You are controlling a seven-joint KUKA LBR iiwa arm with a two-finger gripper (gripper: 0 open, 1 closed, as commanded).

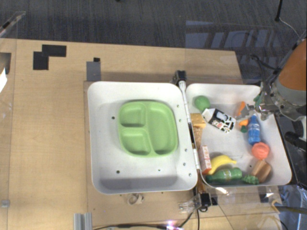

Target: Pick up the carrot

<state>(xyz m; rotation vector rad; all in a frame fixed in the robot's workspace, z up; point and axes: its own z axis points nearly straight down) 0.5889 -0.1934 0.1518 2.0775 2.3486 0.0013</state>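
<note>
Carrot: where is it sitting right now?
In the right bin, far right side: the carrot lies beside the gripper, just above the blue bottle.

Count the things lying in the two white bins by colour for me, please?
Green: 4, the divided plate, a ball, two vegetables
Orange or red: 3
Yellow: 1, banana
Blue: 1, bottle
White: 1, carton
Brown: 3
Total: 13

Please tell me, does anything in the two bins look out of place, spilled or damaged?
Nothing looks spilled or broken. The right bin is crowded: the banana rests on a green bottle, and a flat packet leans against its left wall. The green tray lies flat in the left bin.
</note>
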